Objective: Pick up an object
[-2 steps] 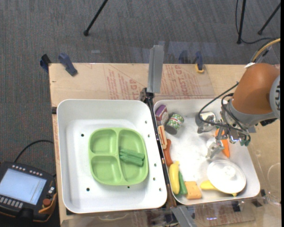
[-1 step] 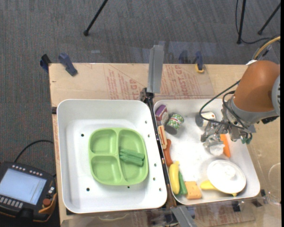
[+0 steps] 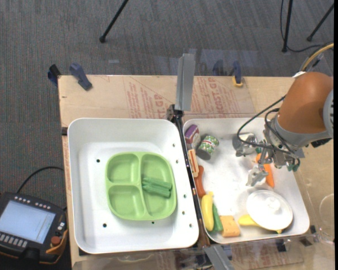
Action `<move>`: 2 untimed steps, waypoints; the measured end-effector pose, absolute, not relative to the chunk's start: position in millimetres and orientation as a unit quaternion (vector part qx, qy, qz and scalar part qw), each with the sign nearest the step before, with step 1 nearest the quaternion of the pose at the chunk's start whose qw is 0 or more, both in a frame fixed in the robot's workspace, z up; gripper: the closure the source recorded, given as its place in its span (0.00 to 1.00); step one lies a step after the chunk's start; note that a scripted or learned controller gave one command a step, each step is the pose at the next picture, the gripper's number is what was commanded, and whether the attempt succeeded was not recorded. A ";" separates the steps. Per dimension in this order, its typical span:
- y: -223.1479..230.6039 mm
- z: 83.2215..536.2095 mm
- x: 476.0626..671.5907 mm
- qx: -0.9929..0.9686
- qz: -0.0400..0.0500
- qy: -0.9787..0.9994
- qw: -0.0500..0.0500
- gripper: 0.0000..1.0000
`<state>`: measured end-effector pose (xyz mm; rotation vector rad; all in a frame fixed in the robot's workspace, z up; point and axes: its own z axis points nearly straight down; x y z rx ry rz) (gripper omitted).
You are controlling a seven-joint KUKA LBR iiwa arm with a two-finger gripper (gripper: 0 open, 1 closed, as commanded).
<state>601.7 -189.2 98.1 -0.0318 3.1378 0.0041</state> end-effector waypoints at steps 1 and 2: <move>-201.3 88.2 587.8 0.015 0.001 1.000 0.001 0.00; -201.4 88.4 598.8 0.014 0.001 1.000 0.002 0.00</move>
